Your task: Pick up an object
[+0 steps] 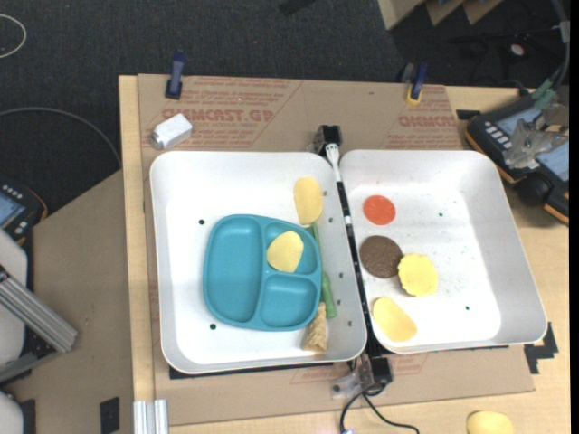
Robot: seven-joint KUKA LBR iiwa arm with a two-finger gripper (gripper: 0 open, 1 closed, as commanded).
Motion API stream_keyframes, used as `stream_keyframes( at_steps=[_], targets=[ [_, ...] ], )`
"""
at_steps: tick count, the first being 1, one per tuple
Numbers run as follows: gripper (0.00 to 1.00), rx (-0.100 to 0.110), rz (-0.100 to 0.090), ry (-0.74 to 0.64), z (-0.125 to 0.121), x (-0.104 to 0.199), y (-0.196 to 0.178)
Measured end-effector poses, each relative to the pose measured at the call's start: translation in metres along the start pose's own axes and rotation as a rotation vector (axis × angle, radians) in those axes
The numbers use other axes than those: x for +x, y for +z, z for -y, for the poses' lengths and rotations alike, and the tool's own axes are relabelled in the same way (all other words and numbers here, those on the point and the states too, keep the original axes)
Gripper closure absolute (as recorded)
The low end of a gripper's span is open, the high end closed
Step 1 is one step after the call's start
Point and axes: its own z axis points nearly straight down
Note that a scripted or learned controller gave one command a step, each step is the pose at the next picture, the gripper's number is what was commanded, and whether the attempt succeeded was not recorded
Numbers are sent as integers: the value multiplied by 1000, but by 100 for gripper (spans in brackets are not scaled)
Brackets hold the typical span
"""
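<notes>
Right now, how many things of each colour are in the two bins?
Yellow: 4
Blue: 1, tray
Orange: 1, disc
Brown: 1, disc
Green: 1, stick
Tan: 1, piece
Total: 9

Bright, even overhead light washes the two shallow white plastic bins [434, 174] nearly to glare. Shadows under the teal divided plastic tray [237, 283] are soft and short. Focus is slightly soft overall; the dark floor [81, 25] is dim.
</notes>
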Motion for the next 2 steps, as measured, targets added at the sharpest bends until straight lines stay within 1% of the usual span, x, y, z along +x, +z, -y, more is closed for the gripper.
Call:
stream_keyframes(
  at_steps=[1, 2],
  targets=[
    [100, -32, 12, -5, 8, -53, -202],
    [100, 0, -3, -5, 65, -51, -93]
  ],
)
